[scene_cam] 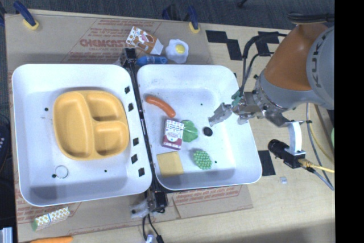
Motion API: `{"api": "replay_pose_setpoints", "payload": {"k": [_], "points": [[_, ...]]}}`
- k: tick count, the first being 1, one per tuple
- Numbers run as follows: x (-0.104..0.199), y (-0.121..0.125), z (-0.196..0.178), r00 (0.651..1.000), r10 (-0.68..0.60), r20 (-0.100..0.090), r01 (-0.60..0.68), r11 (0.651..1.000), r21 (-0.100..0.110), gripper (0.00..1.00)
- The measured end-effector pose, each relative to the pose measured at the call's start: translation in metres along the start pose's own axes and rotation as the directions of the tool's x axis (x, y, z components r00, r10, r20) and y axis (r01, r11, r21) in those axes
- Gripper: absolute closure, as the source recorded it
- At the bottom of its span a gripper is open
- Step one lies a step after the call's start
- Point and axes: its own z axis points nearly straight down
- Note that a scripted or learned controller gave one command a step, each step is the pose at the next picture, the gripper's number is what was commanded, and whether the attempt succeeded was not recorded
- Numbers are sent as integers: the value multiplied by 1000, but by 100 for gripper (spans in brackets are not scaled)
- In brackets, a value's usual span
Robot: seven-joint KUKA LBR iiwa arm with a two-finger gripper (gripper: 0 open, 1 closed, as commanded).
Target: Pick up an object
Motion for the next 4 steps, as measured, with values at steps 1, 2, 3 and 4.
{"api": "replay_pose_setpoints", "payload": {"k": [1, 2, 3, 4], "points": [[40, 51, 122, 1000, -16, 0, 16, 1000, 0, 0], [89, 90, 121, 992, -127, 0, 127, 992, -2, 0], [89, 90, 111, 992, -130, 0, 130, 992, 0, 100], [130, 100, 21, 952, -307, 2, 307, 952, -2, 100]]}}
